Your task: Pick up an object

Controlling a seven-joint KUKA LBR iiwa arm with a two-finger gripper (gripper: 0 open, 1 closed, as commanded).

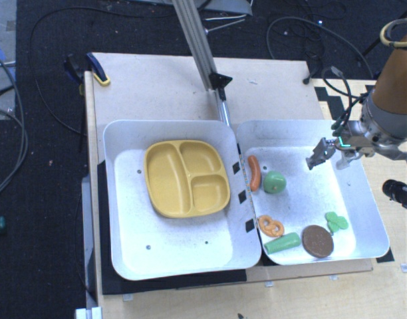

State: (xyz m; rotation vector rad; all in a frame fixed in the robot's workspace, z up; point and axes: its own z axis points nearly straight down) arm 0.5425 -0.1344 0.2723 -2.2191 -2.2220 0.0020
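Camera view: gripper [321, 154] hangs over the upper right part of the right bin [363, 198], arm coming in from the right. Can't tell from this angle whether it's spread or closed; nothing visibly held.

Candidates all sit in the right bin, below and left of the gripper:
- green ball-like piece [274, 182], nearest, down-left of the gripper, just beside the hot dog
- hot dog [255, 172], against the bin's left wall, long axis running roughly top-to-bottom in the view
- pretzel [271, 227] and green pickle-shaped piece [282, 242], low along the left side, pickle's long axis near horizontal with a slight tilt
- brown round disc [317, 240] and small green leafy piece [336, 222], near the bottom edge, close together

Left bin [120, 178] carries the yellow divided plate [187, 178], well apart from the gripper.

Judgement: shortest move is down-left to the green ball. For the hot dog, closing would need to go across its short axis, and the wall beside it leaves little room.
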